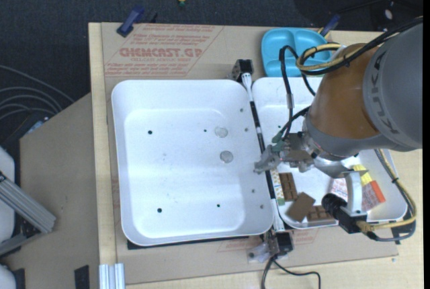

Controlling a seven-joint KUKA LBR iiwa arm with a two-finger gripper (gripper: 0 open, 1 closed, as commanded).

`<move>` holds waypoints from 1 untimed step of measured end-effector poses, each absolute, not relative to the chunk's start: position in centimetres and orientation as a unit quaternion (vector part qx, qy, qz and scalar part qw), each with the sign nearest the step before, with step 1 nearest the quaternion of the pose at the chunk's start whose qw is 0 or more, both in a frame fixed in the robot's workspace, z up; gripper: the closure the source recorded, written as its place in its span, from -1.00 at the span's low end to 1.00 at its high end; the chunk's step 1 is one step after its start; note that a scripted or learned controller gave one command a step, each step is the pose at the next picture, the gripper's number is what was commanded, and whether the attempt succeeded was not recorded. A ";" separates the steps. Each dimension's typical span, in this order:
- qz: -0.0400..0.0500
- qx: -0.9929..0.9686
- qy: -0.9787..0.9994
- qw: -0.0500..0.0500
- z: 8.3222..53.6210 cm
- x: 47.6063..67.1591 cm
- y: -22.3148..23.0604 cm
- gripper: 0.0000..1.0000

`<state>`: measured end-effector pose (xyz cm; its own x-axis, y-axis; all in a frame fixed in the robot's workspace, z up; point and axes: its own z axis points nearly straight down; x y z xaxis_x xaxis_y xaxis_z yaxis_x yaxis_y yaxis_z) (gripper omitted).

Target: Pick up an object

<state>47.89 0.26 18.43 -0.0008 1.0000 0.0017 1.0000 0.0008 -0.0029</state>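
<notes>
My gripper (pixel 271 157) hangs low over the left edge of the right bin (pixel 269 94), close to the rim it shares with the left bin. Just below it in the right bin lie a brown bar-shaped packet (pixel 287 187) and a flat brown piece (pixel 300 207). Further right are a white and red packet (pixel 354 192) and a yellow and orange item (pixel 371 189). The grey and orange arm covers most of the right bin. Nothing shows between the gripper's tips.
The left bin (pixel 134 167) bears two small grey round spots (pixel 224 145) near its right side. A light blue tray (pixel 287 50) stands behind the right bin. A blue clip (pixel 130 23) lies at the bench's back left corner.
</notes>
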 end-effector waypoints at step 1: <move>0.000 -0.707 -0.708 0.001 19.4 47.9 0.3 1.00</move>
